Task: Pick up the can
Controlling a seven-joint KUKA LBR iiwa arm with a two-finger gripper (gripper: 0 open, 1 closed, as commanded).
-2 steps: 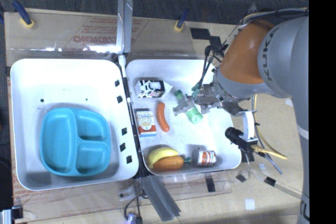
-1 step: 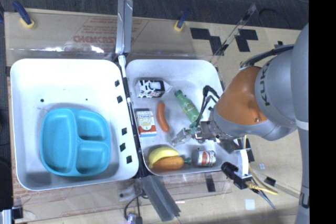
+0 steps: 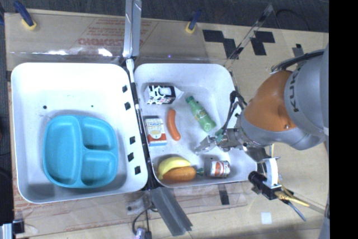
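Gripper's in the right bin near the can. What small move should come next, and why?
Probably shift the gripper a little toward the bin's near edge, over the can, before descending. The gripper sits just above the can in the picture, between it and the green bottle, and nothing shows between its fingers. The can lies on its side beside the carrot-like item.

Brown bench top with two shallow white bins side by side: left bin and right bin, touching along a shared edge. Black square markings printed behind the right bin, faint red lettering behind the left. Blue clamps clipped along the far edge, another nearer the middle.
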